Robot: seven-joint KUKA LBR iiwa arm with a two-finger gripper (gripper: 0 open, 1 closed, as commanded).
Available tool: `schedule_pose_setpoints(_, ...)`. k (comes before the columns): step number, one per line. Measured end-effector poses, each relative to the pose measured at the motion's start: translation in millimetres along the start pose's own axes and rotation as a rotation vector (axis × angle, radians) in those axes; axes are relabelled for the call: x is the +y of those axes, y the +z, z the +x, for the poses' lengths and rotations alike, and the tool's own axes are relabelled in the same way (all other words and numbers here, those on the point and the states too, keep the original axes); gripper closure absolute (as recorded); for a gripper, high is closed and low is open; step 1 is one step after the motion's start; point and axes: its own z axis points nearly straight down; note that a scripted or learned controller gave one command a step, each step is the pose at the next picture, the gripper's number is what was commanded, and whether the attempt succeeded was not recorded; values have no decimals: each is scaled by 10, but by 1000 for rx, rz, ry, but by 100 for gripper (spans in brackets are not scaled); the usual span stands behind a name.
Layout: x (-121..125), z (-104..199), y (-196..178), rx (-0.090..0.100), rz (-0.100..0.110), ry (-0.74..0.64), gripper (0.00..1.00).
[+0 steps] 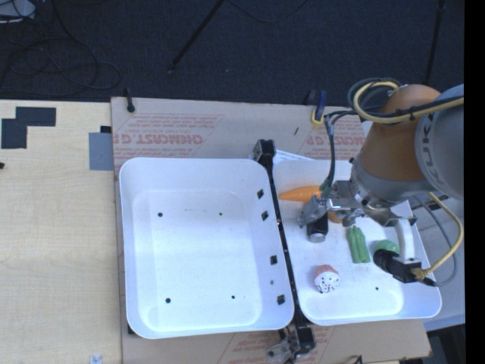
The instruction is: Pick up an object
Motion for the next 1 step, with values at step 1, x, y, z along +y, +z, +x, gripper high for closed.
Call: schedule_pose_setpoints(1,564,-343,-1059,-5,-3,6,0)
